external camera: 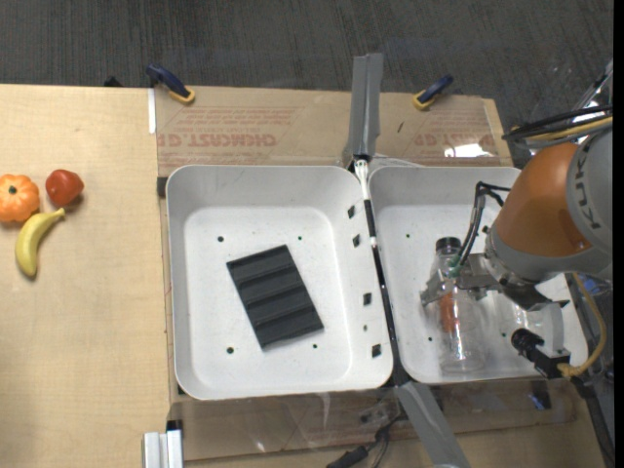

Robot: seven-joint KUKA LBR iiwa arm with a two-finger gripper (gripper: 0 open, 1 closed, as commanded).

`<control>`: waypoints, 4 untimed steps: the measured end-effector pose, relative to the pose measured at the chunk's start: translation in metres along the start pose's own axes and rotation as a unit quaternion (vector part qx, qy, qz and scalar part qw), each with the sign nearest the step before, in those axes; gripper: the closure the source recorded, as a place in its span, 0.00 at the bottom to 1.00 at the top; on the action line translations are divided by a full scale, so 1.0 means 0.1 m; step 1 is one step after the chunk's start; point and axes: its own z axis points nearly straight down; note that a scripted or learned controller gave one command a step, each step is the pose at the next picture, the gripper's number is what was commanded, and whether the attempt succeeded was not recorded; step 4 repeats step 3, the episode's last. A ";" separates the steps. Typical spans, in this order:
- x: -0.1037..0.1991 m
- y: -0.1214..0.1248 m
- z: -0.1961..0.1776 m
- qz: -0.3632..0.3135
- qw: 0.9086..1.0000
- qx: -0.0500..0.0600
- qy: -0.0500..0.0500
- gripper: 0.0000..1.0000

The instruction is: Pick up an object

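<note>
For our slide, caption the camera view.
Arm's claw over a clear bottle in the right bin; black ribbed block in the left bin.

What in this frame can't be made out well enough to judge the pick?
- The gripper: the arm's orange band covers much of it from above, so its state is unclear.
- The clear bottle in the right bin: transparent against white, so its outline and any contact with the gripper are hard to read.
- The arm: cut off by the right edge.
- The black ridged block in the left bin: its height cannot be judged.
</note>
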 end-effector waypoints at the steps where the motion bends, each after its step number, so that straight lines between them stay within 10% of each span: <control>1: -0.02 0.00 -0.09 0.002 1.000 0.000 0.000 1.00; 2: -0.39 -0.03 -0.05 -0.047 0.999 -0.005 0.000 1.00; 3: 0.60 0.02 -1.18 -0.042 0.999 -0.001 -0.001 1.00; 4: 0.60 0.02 -1.18 -0.042 0.999 -0.001 -0.001 1.00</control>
